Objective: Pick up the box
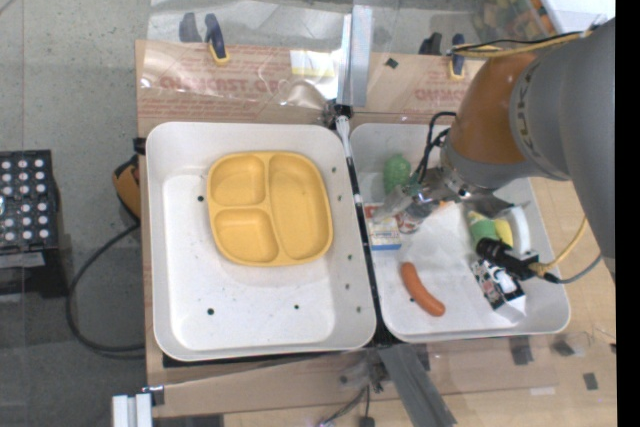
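The box [383,226] is small and white with red and blue print. It lies in the right bin [455,320], against that bin's left wall. My gripper [413,205] hangs low over the bin, just right of the box's upper right corner and very close to it. The wrist hides the contact point, so I cannot tell whether the gripper touches the box. Nothing is visibly held.
A green object [398,171] lies just behind the gripper. An orange sausage [422,288] lies at the bin's front, and a yellow and green item [492,228] sits to the right. A yellow divided plate [270,207] fills the middle of the left bin [250,315].
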You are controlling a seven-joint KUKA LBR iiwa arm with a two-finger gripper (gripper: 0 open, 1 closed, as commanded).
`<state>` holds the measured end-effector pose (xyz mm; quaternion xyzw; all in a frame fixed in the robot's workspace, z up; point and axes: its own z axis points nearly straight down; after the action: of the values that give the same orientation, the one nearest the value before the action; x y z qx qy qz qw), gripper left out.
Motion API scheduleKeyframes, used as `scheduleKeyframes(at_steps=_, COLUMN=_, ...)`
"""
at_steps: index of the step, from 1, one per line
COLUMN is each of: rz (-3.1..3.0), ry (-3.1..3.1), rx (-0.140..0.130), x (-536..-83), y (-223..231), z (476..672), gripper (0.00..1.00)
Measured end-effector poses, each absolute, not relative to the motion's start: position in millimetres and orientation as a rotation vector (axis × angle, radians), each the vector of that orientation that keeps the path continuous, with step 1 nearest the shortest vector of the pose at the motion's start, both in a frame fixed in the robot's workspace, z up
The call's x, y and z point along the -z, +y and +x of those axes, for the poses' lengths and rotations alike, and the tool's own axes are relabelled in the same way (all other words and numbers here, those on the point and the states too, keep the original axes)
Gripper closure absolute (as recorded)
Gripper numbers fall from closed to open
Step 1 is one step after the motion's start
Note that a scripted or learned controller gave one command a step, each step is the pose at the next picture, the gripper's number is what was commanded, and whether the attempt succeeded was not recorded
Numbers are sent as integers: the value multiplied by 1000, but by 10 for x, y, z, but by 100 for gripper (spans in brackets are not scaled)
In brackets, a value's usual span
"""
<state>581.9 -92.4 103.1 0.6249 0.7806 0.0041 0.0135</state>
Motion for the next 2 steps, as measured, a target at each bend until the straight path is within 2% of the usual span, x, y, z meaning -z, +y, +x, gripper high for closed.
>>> scheduleKeyframes(at_steps=2, rz=1896, ry=2474, rx=-15, x=-1030, y=-949, z=5791, gripper=0)
